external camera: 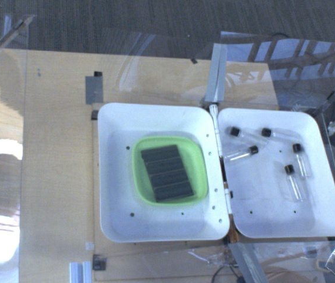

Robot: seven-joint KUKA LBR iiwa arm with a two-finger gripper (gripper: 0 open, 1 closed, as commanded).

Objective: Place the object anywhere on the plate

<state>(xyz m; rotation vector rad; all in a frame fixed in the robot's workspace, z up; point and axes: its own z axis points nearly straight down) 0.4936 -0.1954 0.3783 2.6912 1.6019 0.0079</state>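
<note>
**Camera view: dark ribbed block lying on the green plate**

Camera view shows the dark grey block (167,173) flat on the green plate (139,158), left of the frame's centre. The block is a rectangle with four raised ribs across it, turned so that its long sides slant from upper left to lower right. It covers most of the plate's floor, and green rim shows all round it. Nothing touches it from above.

From this frame I cannot tell the arm's pose, nor whether the gripper is released or clenched.

The plate is a rounded square with a raised lip, and it sits on the floor of the left bin (105,175), a little toward the bin's right wall.

Just beside it, the right bin (326,217) holds five small clear vials with black caps, all lying down and apart from one another: one at the upper left (233,131), one at the upper middle (265,132), one left of centre (253,150), one at the right (297,148) and one below that (288,169).

Both bins rest on a pale wooden bench (49,158). A grey metal bar (216,75) runs from the seam between the bins toward the top of the frame, and a small grey bracket (92,89) lies above the left bin's upper left corner.
</note>
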